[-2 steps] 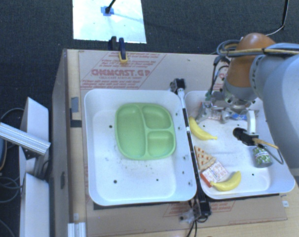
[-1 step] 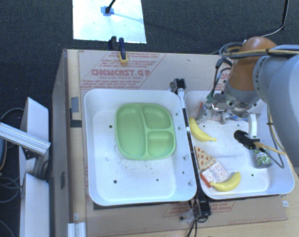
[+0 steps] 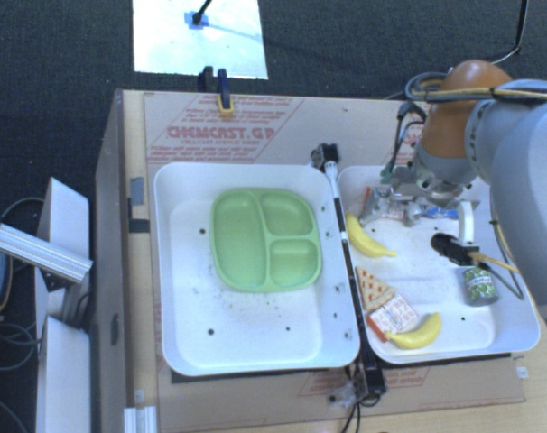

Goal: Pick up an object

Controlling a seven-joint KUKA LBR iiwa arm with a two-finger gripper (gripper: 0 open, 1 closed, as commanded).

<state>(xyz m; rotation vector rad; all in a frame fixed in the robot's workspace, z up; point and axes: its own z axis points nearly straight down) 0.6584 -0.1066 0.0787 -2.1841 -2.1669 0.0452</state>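
Jaws low at the right bin's far edge; their state cannot be told. Banana just beside them. Cracker packet and second banana near the front edge; green plate in the left bin.

Floor: dark carpet, speckled, around the bench on all visible sides.
Light patch: bright pale square on the floor beyond the bench, crossed by a thin dark line.
Bench top: brown board with red printed lettering.
Metal rail: silver, at left, slanting.
Cables: dark loops, lower left.
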